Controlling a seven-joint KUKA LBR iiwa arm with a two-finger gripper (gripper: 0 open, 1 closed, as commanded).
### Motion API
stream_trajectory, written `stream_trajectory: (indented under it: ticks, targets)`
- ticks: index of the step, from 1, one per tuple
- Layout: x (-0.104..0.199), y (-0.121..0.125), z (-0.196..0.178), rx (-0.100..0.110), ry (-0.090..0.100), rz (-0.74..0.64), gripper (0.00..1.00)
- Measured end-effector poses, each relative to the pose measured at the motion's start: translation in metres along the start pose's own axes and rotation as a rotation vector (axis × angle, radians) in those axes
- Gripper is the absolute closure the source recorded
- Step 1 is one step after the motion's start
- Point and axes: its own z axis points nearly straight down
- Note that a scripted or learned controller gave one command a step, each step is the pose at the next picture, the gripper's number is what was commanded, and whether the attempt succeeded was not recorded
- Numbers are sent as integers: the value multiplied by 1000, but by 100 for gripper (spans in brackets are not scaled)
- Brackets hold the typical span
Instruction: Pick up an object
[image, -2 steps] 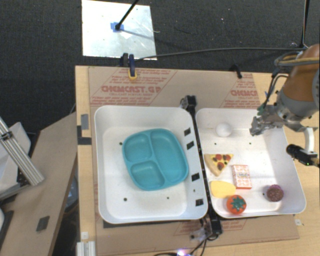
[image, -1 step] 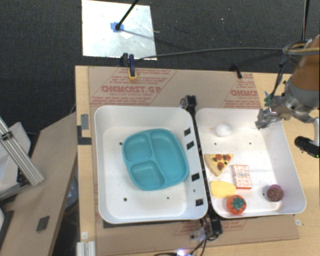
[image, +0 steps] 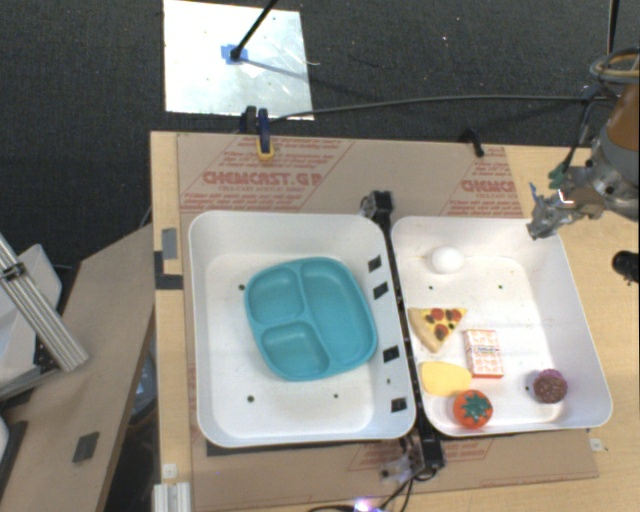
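Your arm (image: 612, 150) hangs at two o'clock with its gripper (image: 545, 212), grip state impossible to tell, above the right bin (image: 580, 330), the approach step, and must next descend toward the pizza slice (image: 438, 325) at five o'clock.

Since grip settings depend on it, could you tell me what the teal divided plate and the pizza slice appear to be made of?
The teal divided plate looks like moulded plastic: uniform colour, smooth rounded compartments, soft sheen. The pizza slice seems a toy, probably plastic or rubber, judging by its flat, saturated colours and tidy edges; the frame is too small to tell which.
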Motion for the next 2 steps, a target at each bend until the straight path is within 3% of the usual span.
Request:
stream_trajectory:
  ticks: [2]
  targets:
    - [98, -2, 11, 6, 3, -3, 100]
